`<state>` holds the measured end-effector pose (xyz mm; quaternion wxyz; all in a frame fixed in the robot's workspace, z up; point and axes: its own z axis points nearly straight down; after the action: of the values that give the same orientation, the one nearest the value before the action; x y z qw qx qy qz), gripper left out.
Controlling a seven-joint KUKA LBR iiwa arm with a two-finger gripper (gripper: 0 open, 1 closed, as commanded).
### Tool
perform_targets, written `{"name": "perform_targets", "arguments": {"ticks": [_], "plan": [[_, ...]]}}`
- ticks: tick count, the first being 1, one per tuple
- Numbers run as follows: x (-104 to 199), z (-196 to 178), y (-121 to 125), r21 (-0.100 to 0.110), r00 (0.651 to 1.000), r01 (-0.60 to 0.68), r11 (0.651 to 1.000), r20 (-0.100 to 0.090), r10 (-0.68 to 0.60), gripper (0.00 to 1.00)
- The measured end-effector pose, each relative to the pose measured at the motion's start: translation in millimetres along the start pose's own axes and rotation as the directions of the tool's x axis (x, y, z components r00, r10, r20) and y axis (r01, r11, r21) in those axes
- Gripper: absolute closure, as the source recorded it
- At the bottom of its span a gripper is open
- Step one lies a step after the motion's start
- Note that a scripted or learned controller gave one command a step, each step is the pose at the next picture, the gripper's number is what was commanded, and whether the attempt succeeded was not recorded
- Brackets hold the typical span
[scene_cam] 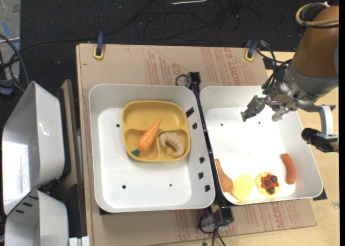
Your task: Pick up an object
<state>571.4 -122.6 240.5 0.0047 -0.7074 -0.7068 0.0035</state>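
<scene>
Dark flooring strewn with cables is seen behind a brown board [161, 62] on which two shallow white bins are set side by side. Places below are given relative to the yellow plate [156, 131], a divided dish lying in the upper middle of the left bin [108, 185].

Inside that plate, an orange toy carrot [149, 134] is laid on a slant across the left compartment, and a pale curled shrimp [173, 143] is rested just to the right of it in the lower right compartment.

Well to the right of the plate, past the black divider, the right bin [237, 97] is found. Along its lower wall, below and to the right of the plate, four small things are lined up: an orange drumstick-like piece [223, 175], then a pale yellow disc [243, 186] touching it, then a small pizza-like round with red and dark toppings [268, 183], and furthest right a red sausage [290, 168] lying nearly upright.

Far to the right of the plate and slightly above its level, the gripper [263, 108] is held over the upper part of the right bin. Nothing is seen between its fingers; how wide they stand cannot be told. All four small things are placed well apart from it, toward the bin's lower edge, with bare white floor between.
</scene>
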Motion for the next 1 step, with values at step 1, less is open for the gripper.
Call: {"name": "perform_targets", "arguments": {"ticks": [1], "plan": [[0.1,-6.1,2.2,-0.011,1.000,0.002,1.000,0.002,-0.002,0.00]]}}
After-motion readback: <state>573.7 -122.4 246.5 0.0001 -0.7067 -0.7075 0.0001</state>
